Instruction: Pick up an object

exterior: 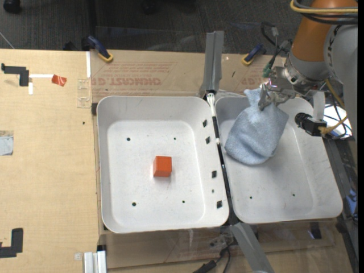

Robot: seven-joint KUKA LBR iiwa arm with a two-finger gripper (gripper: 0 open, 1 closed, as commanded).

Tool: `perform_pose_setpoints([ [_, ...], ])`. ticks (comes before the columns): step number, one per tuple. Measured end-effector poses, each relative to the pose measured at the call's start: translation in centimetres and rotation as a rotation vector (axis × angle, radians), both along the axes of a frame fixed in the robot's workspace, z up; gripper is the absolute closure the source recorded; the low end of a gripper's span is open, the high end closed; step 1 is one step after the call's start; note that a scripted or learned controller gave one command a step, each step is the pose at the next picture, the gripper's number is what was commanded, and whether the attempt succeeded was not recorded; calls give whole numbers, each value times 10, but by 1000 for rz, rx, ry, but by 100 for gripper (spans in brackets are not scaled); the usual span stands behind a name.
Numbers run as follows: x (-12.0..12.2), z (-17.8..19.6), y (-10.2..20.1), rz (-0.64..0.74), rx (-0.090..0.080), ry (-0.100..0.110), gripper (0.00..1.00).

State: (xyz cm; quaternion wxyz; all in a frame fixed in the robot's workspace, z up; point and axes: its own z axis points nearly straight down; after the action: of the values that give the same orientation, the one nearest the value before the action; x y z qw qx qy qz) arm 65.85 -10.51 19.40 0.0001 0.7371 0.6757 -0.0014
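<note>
The cloth (256, 136) is a soft, matt, pale blue-grey fabric with a slightly fuzzy, towel-like surface, and it hangs in loose folds. The block (162, 166) is a solid orange-red piece with flat, smooth, matt faces. Both bins, the left bin (114, 152) and the right bin (307, 198), look like smooth white plastic with a faint sheen and a few dark specks. The bench top (45, 169) is pale wood-grain board, matt. Behind the bins lies a sheet of brown cardboard (148, 75) with printed red lettering. The arm (321, 33) has a glossy orange band and smooth grey casing.
</note>
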Motion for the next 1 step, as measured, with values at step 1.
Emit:
perform_pose_setpoints([
  [1,0,8,0,2,-3,2,100],
])
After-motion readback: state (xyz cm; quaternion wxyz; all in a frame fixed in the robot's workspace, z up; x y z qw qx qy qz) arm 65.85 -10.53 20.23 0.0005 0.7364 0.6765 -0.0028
